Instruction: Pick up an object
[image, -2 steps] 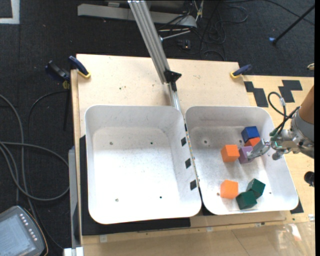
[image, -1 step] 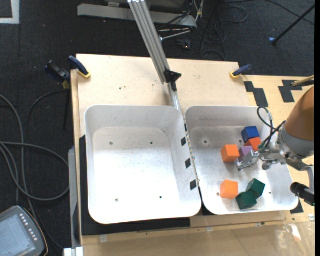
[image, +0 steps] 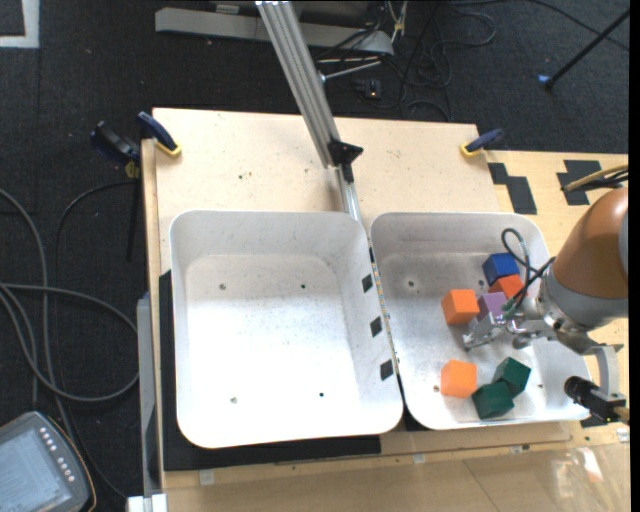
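My pincer (image: 487, 330) hangs low inside the right bin (image: 420, 240), among the blocks, and I cannot tell from here whether it is spread or closed, nor whether anything sits in it. The things I am after are small foam blocks, roughly cubic, matt and plainly coloured, all gathered in the right half of this bin, toward the counter's right edge. I count six that I can make out: two orange ones, one (image: 461, 306) just beside my pincer on its left and one (image: 459, 379) nearer the bin's front wall; two dark green ones, the lower (image: 493, 401) by the front wall and the other (image: 514, 374) touching it just behind and to the right; one blue block (image: 499, 268) toward the far side; and one purple block (image: 494, 304) right against my pincer. A sliver of reddish orange (image: 511, 286) shows between the blue and the purple, and I cannot tell whether it is a further block. The left bin (image: 190, 250) sits beside the right one, their walls touching along the middle of the counter (image: 250, 160).
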